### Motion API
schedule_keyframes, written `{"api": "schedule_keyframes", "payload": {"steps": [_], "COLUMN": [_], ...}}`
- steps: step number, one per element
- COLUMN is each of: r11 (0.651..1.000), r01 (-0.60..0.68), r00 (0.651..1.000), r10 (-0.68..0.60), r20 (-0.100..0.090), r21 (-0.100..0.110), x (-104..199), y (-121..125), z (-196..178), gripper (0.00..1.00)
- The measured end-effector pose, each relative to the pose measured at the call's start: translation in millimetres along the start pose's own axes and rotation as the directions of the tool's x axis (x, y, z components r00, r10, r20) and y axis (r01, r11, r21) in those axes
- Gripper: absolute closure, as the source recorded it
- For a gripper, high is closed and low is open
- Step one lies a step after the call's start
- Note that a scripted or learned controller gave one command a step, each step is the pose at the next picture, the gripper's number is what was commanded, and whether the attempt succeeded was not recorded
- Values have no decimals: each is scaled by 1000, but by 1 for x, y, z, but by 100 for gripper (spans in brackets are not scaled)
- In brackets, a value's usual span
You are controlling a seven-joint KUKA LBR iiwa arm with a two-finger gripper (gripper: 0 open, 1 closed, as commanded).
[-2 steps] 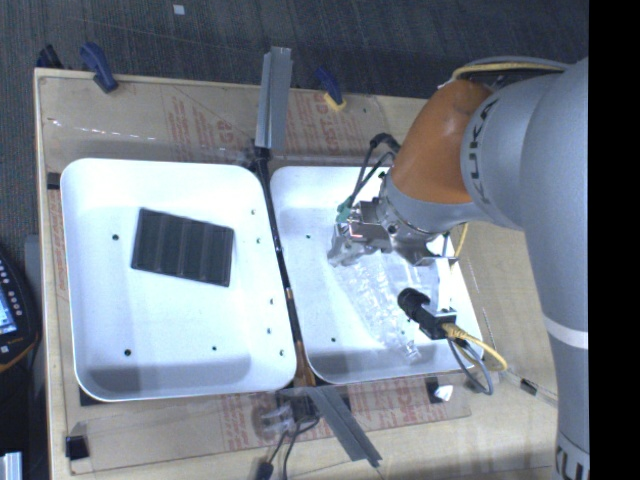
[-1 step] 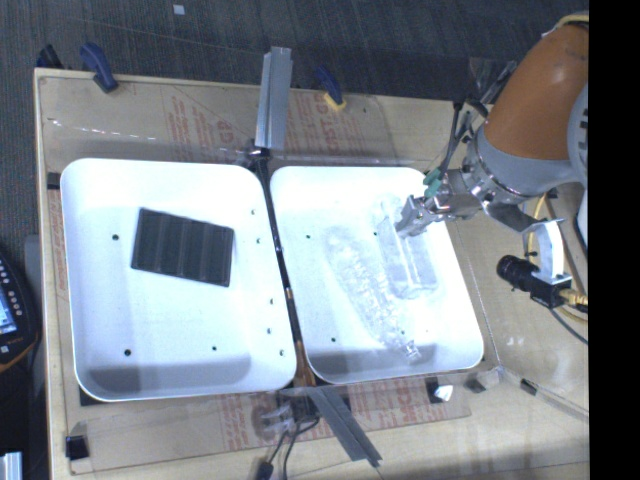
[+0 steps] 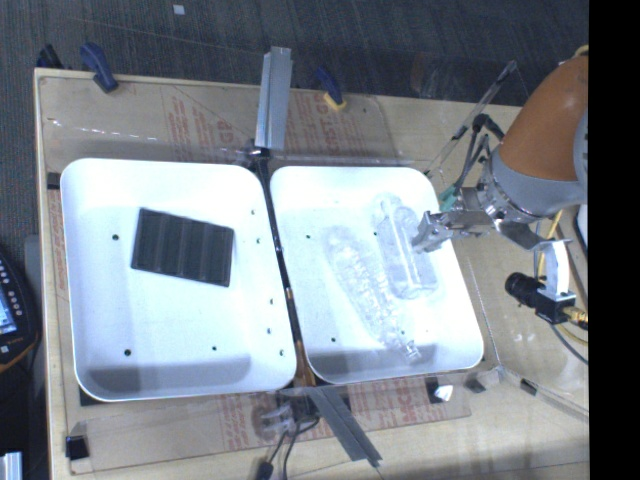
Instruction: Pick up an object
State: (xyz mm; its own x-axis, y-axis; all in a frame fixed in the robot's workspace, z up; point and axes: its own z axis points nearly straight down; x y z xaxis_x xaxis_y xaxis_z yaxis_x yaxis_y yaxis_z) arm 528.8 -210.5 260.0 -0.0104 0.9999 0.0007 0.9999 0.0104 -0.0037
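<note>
Hard to make out: two clear plastic bottles in right bin [image 3: 460,343], pale against white floor. Upper bottle [image 3: 405,250] with long axis running from upper left to lower right, steeply; ends not readable. Lower bottle [image 3: 368,290] likewise slanted, cap end pointing to lower right near bin's front wall. Both close together, side by side. Tool [image 3: 432,230] at bin's right rim, just beside upper bottle; cannot tell its state. Arm cut off at right. Dark ribbed slab [image 3: 183,247] flat in left bin [image 3: 90,358]. Worktop [image 3: 150,118] around both.
</note>
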Motion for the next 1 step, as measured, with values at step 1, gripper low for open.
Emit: {"api": "schedule_keyframes", "payload": {"steps": [1], "r11": [1000], "r01": [0], "r00": [1000], "r10": [0], "r20": [0], "r21": [0], "x": [0], "y": [0], "z": [0], "gripper": [0]}}
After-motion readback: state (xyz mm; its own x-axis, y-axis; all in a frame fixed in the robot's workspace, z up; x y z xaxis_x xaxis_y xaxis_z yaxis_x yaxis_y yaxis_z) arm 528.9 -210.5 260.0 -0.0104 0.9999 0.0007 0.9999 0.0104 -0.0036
